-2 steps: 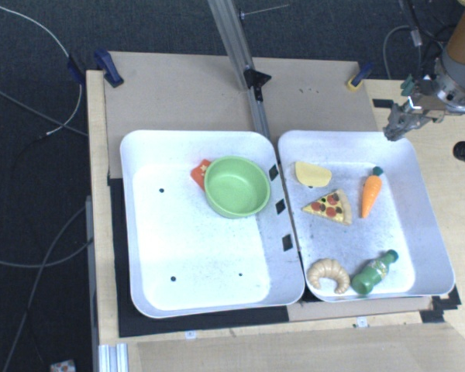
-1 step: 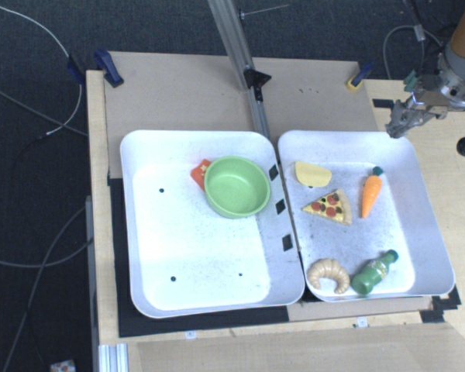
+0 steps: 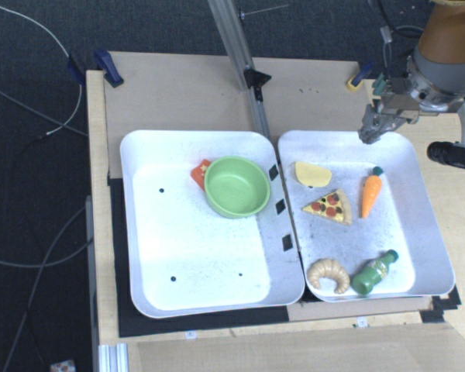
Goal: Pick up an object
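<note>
Where bins (image 3: 217, 301) meet, one bowl (image 3: 236, 185), one carrot (image 3: 370, 195)

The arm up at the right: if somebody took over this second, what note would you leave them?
Tool: hovering at the right bin's far edge, nothing visibly held.
Right bin: carrot, pizza slice, yellow wedge, croissant, green bottle.
Left bin: green bowl with a red piece beside it.
Done: nothing picked.
Left: grab one; the carrot looks nearest.

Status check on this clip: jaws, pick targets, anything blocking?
Gripper above right bin's far edge, nothing seen in it. Carrot nearest, lying free; pizza slice beside it. No obstruction.
</note>
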Motion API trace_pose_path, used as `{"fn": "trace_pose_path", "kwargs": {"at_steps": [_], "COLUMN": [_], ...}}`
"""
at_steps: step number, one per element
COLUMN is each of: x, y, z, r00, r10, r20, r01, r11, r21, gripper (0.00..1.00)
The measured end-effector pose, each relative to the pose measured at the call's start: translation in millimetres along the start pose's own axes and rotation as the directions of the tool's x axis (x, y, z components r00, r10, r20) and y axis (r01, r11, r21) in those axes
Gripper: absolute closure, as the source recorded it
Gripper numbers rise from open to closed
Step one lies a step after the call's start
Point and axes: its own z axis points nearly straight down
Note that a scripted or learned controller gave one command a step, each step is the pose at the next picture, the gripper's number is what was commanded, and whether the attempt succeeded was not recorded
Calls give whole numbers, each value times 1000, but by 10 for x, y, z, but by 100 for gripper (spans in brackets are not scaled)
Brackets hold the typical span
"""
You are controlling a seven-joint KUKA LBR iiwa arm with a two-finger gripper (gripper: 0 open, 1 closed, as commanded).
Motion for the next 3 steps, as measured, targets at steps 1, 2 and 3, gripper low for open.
{"fn": "trace_pose_path", "kwargs": {"at_steps": [1, 2, 3], "x": [438, 872, 1482], "y": [-80, -159, -152], "z": [49, 78, 191], "r00": [1000, 1000, 1000], "r10": [2, 2, 1], "r20": [1, 2, 2], "r01": [-2, -2, -1], "r11": [1000, 1000, 1000], "r21": [3, 4, 6], "gripper": [100, 100, 100]}}
